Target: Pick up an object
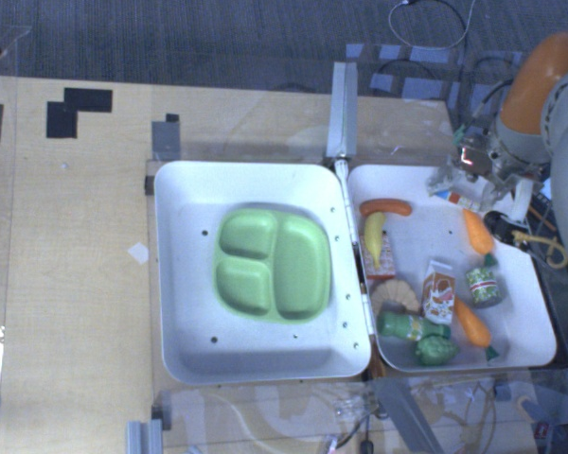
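White plastic is most of what I have on my screen: two shallow bins side by side on the pale wooden worktop (76,282). The left bin (185,348) holds a green divided plate (273,264), lying flat near its middle. The right bin (530,334) carries the clutter. Along its left wall I see a yellow banana (373,238) lying lengthwise, with a red sausage (386,207) just above it. Lower down sit a round cracker (396,295), a small carton (439,294) tilted on its side, a green bottle (401,326) and a green leafy vegetable (435,350) near the front wall. One carrot (471,323) lies beside the carton; a second carrot (477,233) rests near the far right side, with a small green-labelled can (485,288) between them.

The arm (549,83), grey with its orange band, reaches in from the right. Its jaws (473,180) sit over the far right corner of the right bin, above the rim, near the upper carrot. I cannot tell from here whether the jaws are apart or together, and I see nothing between them.
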